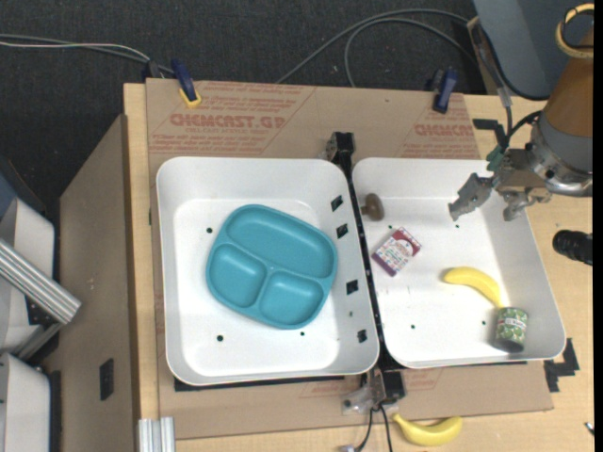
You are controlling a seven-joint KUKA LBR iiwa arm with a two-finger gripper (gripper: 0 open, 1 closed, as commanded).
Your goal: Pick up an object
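In the camera view, the worktop (104, 252) carries two shallow white bins side by side, and I think they are there to keep the loose things within the reach of the arm. The left bin (179, 252) holds a blue divided plate (271, 266), lying flat near its centre. The right bin (528, 252) holds the things that can be picked: a small brown object (373, 206) at about 10 o'clock of this bin, a small packet (396, 250) with a red and white label just below it, a banana (476, 282) at about 4 o'clock, and a small green can (510, 328) at about 5 o'clock, close to the bin's corner. The pincer (490, 202) hangs over the upper right part of this bin, at about 1 o'clock, with its two fingers apart and nothing between them; it seems placed there to come down on one thing, but it is well apart from all of them. Under the bins lies a brown cardboard sheet (236, 111), fixed by clamps probably so it does not slide; on it I read "CHEMCAST GP" in red. The writing on the packet and the can is too small to read. Another banana (429, 429) lies outside the bins at 6 o'clock.
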